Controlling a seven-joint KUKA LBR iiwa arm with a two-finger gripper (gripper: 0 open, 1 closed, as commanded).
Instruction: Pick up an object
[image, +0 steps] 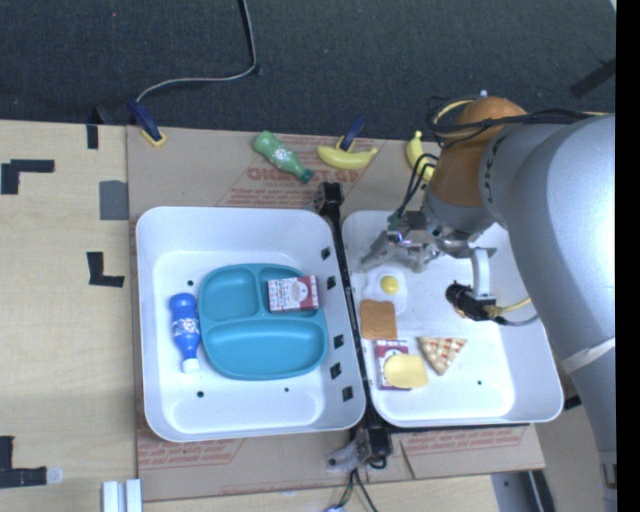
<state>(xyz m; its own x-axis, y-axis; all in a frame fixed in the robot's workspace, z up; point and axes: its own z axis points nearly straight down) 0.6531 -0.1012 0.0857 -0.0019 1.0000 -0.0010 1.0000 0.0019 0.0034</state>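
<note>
My gripper (401, 255) hangs over the back left part of the right bin (520, 400), just behind a fried egg toy (388, 285). Its two fingers are spread apart, so it is open with nothing between them. In front of the egg lies a brown toast slice (378, 319). A pizza slice (441, 351) and a yellow cheese piece (406, 372) resting on a small red and white carton (386, 352) lie nearer the front of that bin.
The left bin (160, 240) holds a teal divided plate (255, 345) with a red carton (292, 294) on it, and a blue bottle (183, 330) beside it. Behind the bins lie a green bottle (282, 157) and a banana (346, 155). The grey arm (560, 220) covers the right bin's back right.
</note>
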